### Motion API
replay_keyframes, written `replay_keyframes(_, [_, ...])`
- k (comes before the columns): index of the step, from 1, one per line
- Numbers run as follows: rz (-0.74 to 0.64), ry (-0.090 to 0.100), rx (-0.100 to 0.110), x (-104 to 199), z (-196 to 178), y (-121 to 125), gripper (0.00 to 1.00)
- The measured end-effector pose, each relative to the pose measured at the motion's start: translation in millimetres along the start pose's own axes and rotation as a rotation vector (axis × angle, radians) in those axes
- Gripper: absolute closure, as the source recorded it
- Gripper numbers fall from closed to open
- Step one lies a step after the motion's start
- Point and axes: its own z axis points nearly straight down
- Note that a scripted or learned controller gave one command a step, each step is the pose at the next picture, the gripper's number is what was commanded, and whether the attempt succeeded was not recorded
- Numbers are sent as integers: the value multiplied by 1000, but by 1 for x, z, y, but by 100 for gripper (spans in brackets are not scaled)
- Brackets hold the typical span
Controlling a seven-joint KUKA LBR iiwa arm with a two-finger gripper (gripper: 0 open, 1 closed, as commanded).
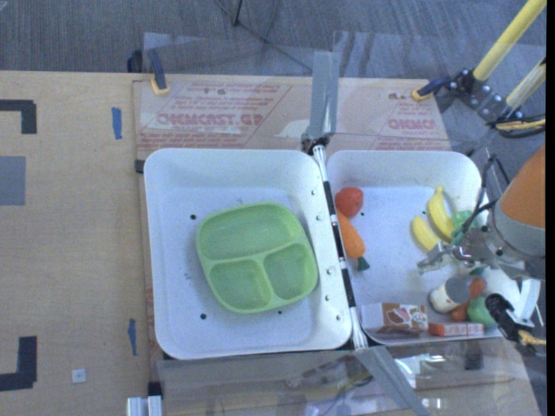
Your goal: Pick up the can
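The can [446, 296] shows as a small pale round top with a dark side, in the lower right of the right bin [390, 167]. My gripper [455, 256] hangs over the right side of that bin, just above and slightly behind the can, below the bananas [434, 219]. The grey arm with its orange band [529, 193] comes in from the right edge. Nothing shows held in the gripper.
The right bin also holds a red tomato [349, 200], a carrot [351, 237], a flat printed box [403, 317], and red [477, 286] and green [478, 310] pieces beside the can. A green divided plate [256, 256] lies in the left bin [165, 232].
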Motion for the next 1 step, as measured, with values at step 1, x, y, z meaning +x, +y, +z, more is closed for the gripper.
replay_keyframes(1, [31,-22,-1,-6,-59,10,0])
